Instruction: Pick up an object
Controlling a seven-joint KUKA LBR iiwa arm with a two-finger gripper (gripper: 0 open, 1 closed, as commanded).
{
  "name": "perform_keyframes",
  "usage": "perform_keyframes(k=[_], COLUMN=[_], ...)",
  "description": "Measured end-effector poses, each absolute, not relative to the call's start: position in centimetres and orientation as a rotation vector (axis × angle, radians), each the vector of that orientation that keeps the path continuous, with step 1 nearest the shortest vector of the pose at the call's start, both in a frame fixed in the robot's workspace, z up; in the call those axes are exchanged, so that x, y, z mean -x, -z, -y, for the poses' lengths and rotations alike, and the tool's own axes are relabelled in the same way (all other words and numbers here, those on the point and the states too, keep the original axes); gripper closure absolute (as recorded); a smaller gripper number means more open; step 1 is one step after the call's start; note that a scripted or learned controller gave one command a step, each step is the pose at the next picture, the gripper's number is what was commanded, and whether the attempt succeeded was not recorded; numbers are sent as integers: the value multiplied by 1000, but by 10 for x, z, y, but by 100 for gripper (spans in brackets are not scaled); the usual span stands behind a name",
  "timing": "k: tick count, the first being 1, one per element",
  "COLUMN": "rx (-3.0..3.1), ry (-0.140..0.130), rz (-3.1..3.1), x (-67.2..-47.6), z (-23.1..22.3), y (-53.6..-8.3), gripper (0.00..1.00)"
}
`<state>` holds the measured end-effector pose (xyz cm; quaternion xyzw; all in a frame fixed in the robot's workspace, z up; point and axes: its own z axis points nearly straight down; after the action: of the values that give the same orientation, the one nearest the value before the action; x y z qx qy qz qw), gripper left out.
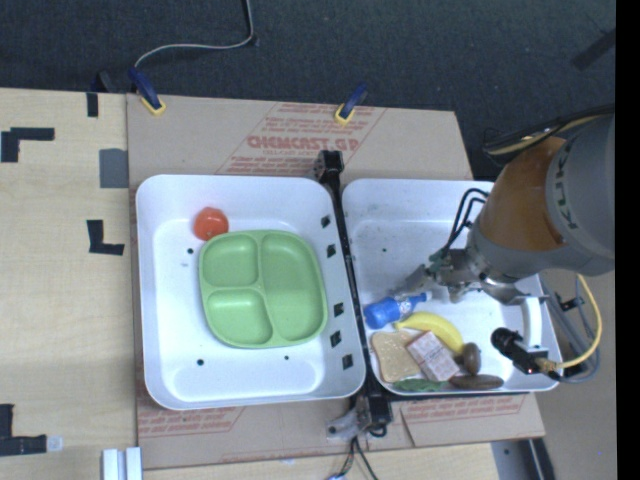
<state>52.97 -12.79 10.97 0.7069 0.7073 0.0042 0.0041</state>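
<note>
The right bin (400,218) holds a cluster of items near its front. A blue bottle-like object (383,314) lies at the bin's left side, with a yellow banana (435,328) beside it. In front of these sit a slice of bread (395,358), a pink-and-brown packet (432,353) and a dark brown piece (470,353). My gripper (425,286) is low in the right bin, just above and right of the blue object and close to its upper end. I see nothing clearly held in it.
In the left bin (160,268) a green divided plate (265,288) lies flat, and an orange-red ball (210,223) rests at its back left. A black divider (345,278) separates the bins. The grey arm with its orange band (525,203) covers the right bin's right side.
</note>
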Motion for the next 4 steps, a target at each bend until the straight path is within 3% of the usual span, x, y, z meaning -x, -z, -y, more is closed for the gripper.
perform_keyframes(k=[1, 2, 3, 4], rx=[-2204, -2219, -2220, -2223], ry=[-27, 1, 0, 4], rz=[-2193, -2221, -2225, -2220], x=[-508, -601, -552, -525], z=[128, 195, 111, 225], y=[-103, -145, -207, -177], gripper=[0, 0, 0, 0])
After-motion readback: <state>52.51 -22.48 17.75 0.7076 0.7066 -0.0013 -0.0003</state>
